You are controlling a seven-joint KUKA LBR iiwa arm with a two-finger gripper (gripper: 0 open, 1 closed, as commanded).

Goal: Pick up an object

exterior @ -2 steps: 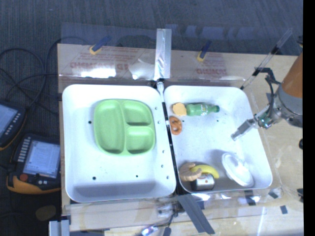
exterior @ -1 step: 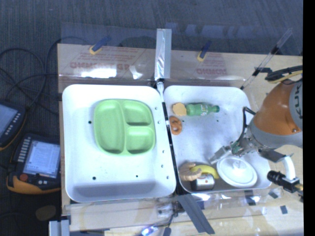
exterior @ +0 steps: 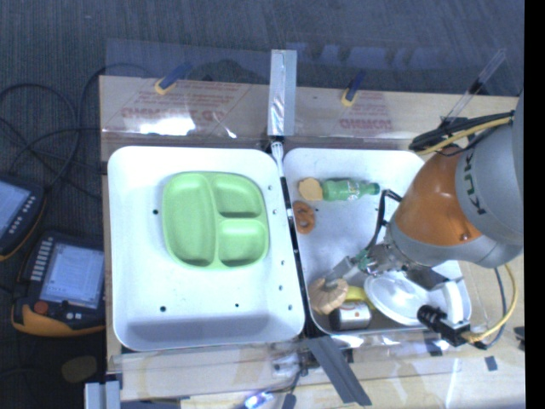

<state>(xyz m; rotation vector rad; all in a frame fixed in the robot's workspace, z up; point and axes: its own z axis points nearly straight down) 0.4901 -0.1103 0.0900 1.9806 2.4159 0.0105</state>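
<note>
Arm (exterior: pixel 460 207) is down in the right bin (exterior: pixel 341 164), so this reads as the reach step, nothing lifted. Gripper (exterior: pixel 362 264) sits just right of the brown roll (exterior: pixel 328 295), the likely target; jaw state: cannot tell. Next: close squarely, then lift. Roll is round, tan, beside a dark can (exterior: pixel 349 317) and white plate (exterior: pixel 393 298).

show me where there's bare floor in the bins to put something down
Left bin: bare strips around the green divided plate, widest along the near edge. Right bin: a patch between the green bottle and gripper; its near end is crowded.
</note>
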